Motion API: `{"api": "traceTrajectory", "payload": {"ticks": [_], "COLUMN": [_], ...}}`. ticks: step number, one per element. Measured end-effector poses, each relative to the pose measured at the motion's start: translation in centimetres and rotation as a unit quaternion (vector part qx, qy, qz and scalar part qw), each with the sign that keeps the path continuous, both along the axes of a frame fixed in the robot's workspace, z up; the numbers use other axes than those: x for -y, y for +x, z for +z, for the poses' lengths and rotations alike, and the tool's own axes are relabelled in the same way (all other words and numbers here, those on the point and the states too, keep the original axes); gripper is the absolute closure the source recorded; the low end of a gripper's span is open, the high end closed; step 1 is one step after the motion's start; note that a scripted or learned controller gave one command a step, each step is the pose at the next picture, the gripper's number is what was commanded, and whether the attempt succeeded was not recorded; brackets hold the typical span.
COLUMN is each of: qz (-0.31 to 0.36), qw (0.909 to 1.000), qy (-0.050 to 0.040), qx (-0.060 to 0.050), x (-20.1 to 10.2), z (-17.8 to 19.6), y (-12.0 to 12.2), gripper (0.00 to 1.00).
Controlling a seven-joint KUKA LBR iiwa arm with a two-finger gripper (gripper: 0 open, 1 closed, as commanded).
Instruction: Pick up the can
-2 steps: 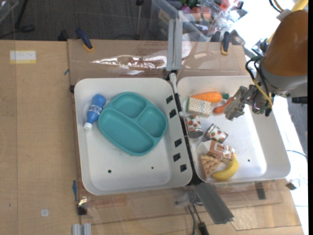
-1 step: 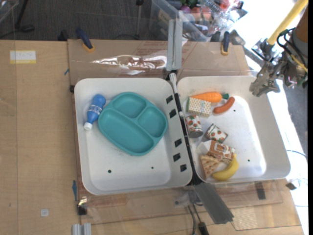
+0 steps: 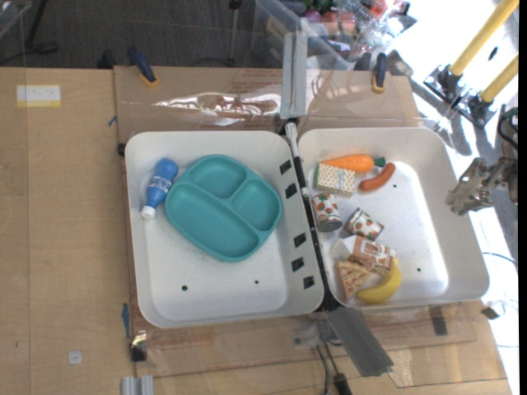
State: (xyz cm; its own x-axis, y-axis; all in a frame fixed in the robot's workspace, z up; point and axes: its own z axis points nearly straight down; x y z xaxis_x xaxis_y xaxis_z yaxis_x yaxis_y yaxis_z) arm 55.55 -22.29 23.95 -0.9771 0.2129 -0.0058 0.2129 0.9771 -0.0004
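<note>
The can (image 3: 327, 211) is small and white with red fruit printed on its label. It stands in the right bin (image 3: 428, 220), close to that bin's left wall, just below an orange-patterned box (image 3: 337, 178). My gripper (image 3: 475, 189) hangs at the right rim of the right bin, well to the right of the can and apart from every object. Nothing shows between its fingers, which are too blurred against the bright background to read.
Around the can lie a carrot (image 3: 354, 162), a red sausage (image 3: 377, 177), two small cartons (image 3: 363, 224), a pizza slice (image 3: 352, 278) and a banana (image 3: 384, 285). The left bin (image 3: 206, 295) holds a teal divided plate (image 3: 222, 206) and a blue bottle (image 3: 159, 185).
</note>
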Motion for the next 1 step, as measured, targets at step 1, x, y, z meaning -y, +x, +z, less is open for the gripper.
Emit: {"api": "traceTrajectory", "payload": {"ticks": [1], "qz": [0.000], "qw": [1.0000], "qy": [0.0009], "qx": [-0.001], "x": [-7.66], "z": [-1.87], "y": [-4.63], "gripper": [1.00]}}
